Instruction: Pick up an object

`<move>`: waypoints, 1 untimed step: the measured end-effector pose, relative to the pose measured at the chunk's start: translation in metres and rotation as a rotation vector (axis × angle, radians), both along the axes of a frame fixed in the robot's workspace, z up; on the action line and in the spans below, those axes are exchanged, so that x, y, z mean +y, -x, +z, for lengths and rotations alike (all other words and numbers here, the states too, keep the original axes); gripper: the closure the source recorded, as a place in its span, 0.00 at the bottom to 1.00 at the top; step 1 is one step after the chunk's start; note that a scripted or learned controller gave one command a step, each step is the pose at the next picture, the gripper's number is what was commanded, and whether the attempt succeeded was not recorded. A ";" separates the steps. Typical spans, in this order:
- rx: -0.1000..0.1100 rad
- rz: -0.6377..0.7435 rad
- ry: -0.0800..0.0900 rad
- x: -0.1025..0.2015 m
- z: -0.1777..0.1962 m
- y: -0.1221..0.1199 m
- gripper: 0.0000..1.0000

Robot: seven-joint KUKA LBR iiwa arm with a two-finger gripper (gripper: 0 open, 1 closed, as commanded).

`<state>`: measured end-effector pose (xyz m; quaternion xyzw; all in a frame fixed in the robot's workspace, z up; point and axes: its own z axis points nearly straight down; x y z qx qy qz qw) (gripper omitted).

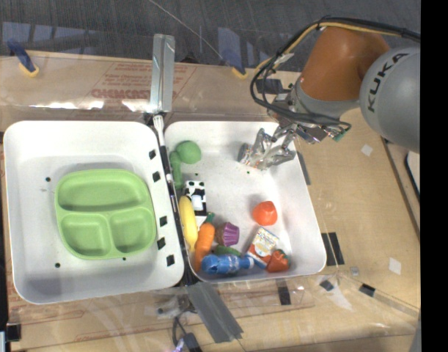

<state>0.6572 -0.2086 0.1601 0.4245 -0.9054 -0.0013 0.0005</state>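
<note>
Down at the near rim of the right bin (317, 235) a blue bottle (225, 264) lies on its side, and that's the closest thing to us. Now up to the gripper (266, 152): it hangs over the far part of that same bin, its metal fingers pointing down and left toward the white floor; from this slant I cannot tell whether they are spread or pressed together, and nothing shows between them. The grey arm (388, 86) with its orange band (339, 63) comes in from the right, cables looping around the wrist. Just below the gripper the bin floor is bare. Further toward us sits an orange ball (265, 213), on its own and apart from the rest. Near it, a small carton (262, 243) leans against a red piece (279, 261) in the near corner. Crowded along the left wall: a green toy (184, 155), a black-and-white piece (196, 194), a yellow banana (187, 221), an orange carrot (204, 240) and a purple cup (228, 234), touching or nearly so. Across the divider, the left bin (26, 196) holds a green divided tray (104, 212).
</note>
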 end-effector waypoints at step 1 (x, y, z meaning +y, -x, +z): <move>-0.012 -0.259 0.002 0.066 0.086 -0.002 1.00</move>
